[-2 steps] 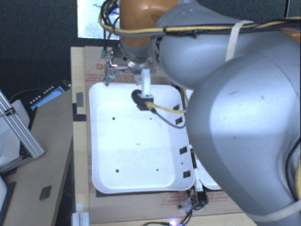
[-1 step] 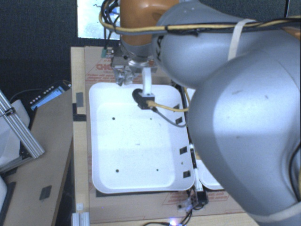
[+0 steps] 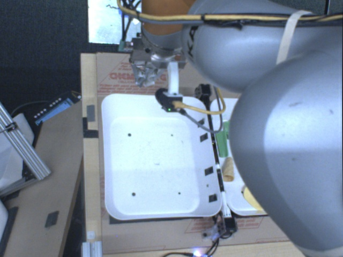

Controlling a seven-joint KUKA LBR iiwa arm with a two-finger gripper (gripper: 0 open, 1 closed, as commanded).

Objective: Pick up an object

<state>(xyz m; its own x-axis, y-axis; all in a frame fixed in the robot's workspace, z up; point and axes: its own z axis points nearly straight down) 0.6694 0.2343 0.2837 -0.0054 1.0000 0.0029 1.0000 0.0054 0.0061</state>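
My gripper (image 3: 144,77) hangs below the orange wrist band, over the cardboard just beyond the far rim of the left white bin (image 3: 155,159). I see nothing held in it. The grey arm covers most of the right bin (image 3: 236,208). In the strip of that bin that shows lie a green object (image 3: 224,134), a tan roll-shaped object (image 3: 229,168) and a yellow object (image 3: 251,197) partly hidden under the arm.
A black cable-mounted part with a green light (image 3: 168,101) hangs over the left bin's far rim. Black clips (image 3: 209,171) run along the divider between the bins. A metal frame (image 3: 24,149) stands at the left of the bench.
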